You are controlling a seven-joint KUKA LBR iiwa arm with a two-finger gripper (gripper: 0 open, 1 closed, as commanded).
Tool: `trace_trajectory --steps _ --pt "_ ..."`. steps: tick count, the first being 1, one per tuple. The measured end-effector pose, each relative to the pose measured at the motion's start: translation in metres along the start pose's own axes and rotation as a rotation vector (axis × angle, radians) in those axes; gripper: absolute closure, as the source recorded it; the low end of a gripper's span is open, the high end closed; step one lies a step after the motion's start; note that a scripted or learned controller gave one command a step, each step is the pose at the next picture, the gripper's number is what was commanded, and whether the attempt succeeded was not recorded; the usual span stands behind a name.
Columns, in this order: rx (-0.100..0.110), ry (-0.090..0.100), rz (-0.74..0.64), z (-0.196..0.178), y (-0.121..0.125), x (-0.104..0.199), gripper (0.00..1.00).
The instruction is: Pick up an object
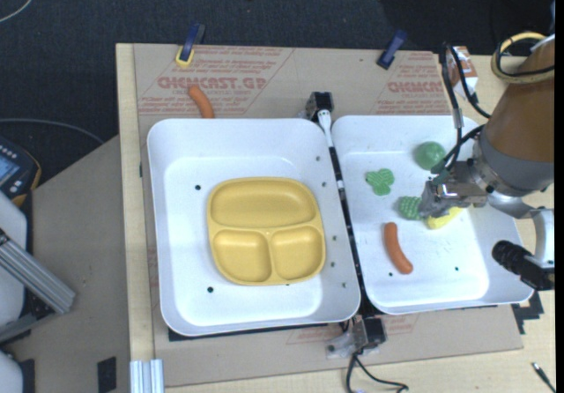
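step: grasp attempt judged under way | gripper point(438, 204) lowered in right bin point(388, 281), finger state cannot be told | yellow object point(443, 219) beneath it, beside green piece point(409, 205) | next: closure and lift needed

Fixed overhead camera, slanted, over both bins point(159, 206).
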State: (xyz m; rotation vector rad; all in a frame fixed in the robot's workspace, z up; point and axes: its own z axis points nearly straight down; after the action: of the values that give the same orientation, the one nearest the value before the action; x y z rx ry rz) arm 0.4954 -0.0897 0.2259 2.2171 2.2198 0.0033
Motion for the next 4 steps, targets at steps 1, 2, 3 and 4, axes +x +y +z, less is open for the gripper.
trace_trajectory --steps 1,2,3,4 --pt "0.002 0.001 -0.003 0.01 0.023 0.043 1.0" --pt "0.0 0.001 -0.005 -0.001 0.054 0.095 1.0" --pt "0.001 0.002 -0.004 -0.002 0.068 0.136 1.0" --pt "0.001 0.001 -0.001 -0.009 0.073 0.147 1.0"
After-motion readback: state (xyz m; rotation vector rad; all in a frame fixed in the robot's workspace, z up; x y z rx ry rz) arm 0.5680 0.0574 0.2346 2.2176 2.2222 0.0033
